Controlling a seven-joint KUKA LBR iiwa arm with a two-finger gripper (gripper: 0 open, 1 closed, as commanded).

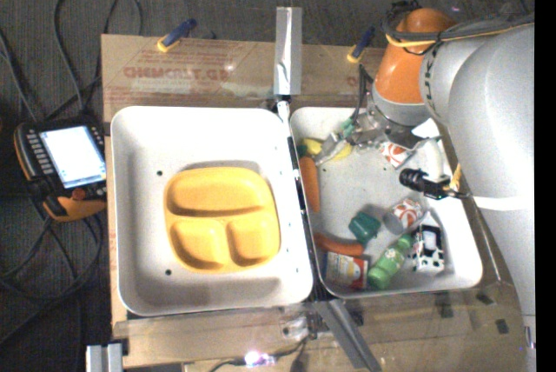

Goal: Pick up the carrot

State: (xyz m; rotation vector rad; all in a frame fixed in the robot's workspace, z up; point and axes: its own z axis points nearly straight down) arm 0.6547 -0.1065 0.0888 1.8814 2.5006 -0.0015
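The carrot [308, 184] is a slim orange stick lying lengthwise against the left wall of the right bin [465, 270]. My gripper [358, 132] hangs at the back of that bin, under the orange wrist band [407, 76]. It sits above and to the right of the carrot, well apart from it, right beside a yellow-green item [331, 149]. Nothing can be seen between the fingers.
A yellow divided tray [223, 215] lies in the left bin [130, 188]. The right bin also holds a reddish sausage [340, 246], a teal cup [365, 226], a green bottle [389, 262], a red-and-white can [405, 212] and small packets. The arm's big grey body [491, 118] overhangs the right side.
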